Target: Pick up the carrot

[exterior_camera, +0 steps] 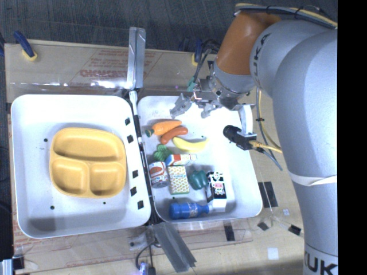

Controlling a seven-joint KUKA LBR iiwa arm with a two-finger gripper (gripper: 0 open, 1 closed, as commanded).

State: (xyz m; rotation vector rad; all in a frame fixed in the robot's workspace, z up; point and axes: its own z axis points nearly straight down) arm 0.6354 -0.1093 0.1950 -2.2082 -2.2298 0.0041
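The orange carrot [164, 126] lies near the back left of the right bin [248, 182], its green end toward the divider. Just in front of it lies a reddish sausage [174, 133]. My gripper [193, 106] hangs above the back of the right bin, a little behind and to the right of the carrot. Its two fingers [181, 104] are spread apart, open, with nothing between them. The carrot rests untouched on the bin floor.
A yellow banana [190, 143], a green vegetable [161, 152], a can [158, 174], a small box [178, 180], a teal item [198, 180], a black-and-white carton [217, 188] and a blue bottle [188, 210] crowd the right bin. The left bin [28, 211] holds a yellow divided tray [89, 160].
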